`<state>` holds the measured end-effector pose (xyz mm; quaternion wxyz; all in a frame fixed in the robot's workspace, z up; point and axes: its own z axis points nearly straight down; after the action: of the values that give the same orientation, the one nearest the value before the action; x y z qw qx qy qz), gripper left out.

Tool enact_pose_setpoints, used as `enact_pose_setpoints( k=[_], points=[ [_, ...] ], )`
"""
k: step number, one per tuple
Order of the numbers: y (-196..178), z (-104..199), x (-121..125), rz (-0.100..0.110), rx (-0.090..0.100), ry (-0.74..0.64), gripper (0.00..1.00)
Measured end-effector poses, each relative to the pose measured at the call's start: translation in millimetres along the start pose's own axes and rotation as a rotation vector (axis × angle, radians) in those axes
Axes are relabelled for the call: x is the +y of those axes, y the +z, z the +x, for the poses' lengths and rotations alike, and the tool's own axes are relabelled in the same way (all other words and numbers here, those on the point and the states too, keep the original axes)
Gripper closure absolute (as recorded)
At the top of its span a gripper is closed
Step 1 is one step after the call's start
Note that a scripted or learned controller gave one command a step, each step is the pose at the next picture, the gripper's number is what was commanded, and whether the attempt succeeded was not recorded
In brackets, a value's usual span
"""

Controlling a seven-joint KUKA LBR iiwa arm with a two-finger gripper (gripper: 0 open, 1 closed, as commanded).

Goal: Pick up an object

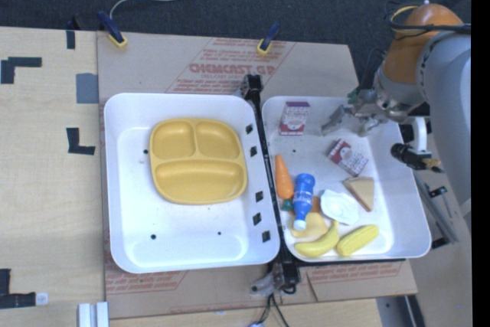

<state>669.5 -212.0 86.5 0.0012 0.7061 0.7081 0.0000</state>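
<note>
My gripper [351,124] hovers over the far right part of the right bin [406,222], open, with nothing between its fingers. Just below it lies a small red-and-white packet [348,157]. A red-and-white carton [295,117] lies to its left near the bin's far edge. Toward the front lie an orange carrot [283,176], a blue bottle [303,199], a white piece [337,205], a tan wedge [360,191], a banana [318,240] and a yellow corn cob [357,239].
The left bin [126,241] holds a yellow divided plate [197,161]. A black divider with clips [260,165] runs between the bins. The arm [429,65] comes in from the right over the bin's far right corner.
</note>
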Motion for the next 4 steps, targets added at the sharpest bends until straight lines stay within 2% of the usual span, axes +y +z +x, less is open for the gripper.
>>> enact_pose_setpoints(
  k=[3,4],
  points=[
    [0.0,-1.1,-0.1,0.001,0.000,0.001,0.00],
    [0.5,-6.3,0.3,0.005,0.010,-0.002,0.00]
  ],
)
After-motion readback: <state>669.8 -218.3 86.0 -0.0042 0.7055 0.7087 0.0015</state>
